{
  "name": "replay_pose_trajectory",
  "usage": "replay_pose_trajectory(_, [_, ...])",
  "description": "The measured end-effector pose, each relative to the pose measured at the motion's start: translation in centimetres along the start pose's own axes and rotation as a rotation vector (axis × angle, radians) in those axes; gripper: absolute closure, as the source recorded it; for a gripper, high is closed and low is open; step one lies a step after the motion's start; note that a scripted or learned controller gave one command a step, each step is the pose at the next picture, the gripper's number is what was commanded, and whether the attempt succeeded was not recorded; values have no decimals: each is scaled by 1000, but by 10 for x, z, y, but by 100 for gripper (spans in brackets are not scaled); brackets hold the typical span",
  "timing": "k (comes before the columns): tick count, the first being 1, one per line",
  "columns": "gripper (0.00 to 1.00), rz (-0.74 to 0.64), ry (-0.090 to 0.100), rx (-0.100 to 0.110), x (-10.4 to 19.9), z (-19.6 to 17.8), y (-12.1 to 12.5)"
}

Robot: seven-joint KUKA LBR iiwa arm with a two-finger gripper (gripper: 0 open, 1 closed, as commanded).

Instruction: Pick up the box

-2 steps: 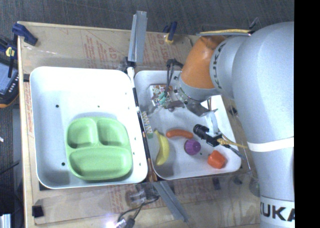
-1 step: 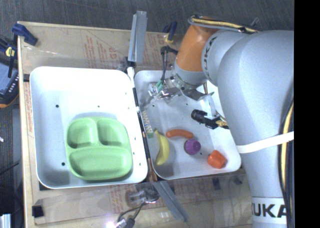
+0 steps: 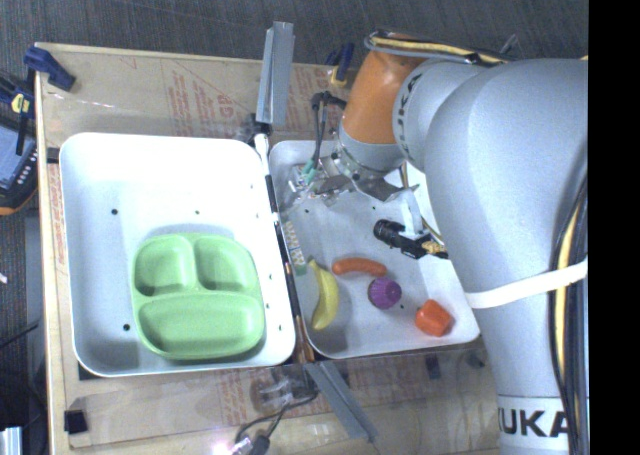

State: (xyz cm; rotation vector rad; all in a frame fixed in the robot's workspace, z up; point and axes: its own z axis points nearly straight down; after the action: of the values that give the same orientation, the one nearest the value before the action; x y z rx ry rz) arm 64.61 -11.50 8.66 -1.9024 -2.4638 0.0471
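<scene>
My gripper (image 3: 312, 183) reaches down into the back left corner of the right bin (image 3: 452, 335), close to the wall it shares with the left bin. The grey arm with its orange band (image 3: 372, 103) covers the bin's right side and back. A small pale thing with a green spot (image 3: 304, 175) sits right at the gripper's tip. It is too small and too hidden for me to tell whether it is the box, or whether the gripper holds it.
In the right bin lie a yellow banana (image 3: 325, 295), an orange-red sausage (image 3: 358, 266), a purple fruit (image 3: 384, 292) and an orange fruit (image 3: 433, 317), all towards the front. The left bin (image 3: 90, 173) holds a green divided tray (image 3: 197, 295).
</scene>
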Motion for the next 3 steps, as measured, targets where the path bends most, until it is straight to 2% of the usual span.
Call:
replay_pose_trajectory(1, [0, -44, -2, 4, 0, 0, -1])
replay_pose_trajectory(2, [100, -51, -2, 2, 1, -10, 0])
replay_pose_trajectory(3, [0, -50, -2, 6, 0, -10, -1])
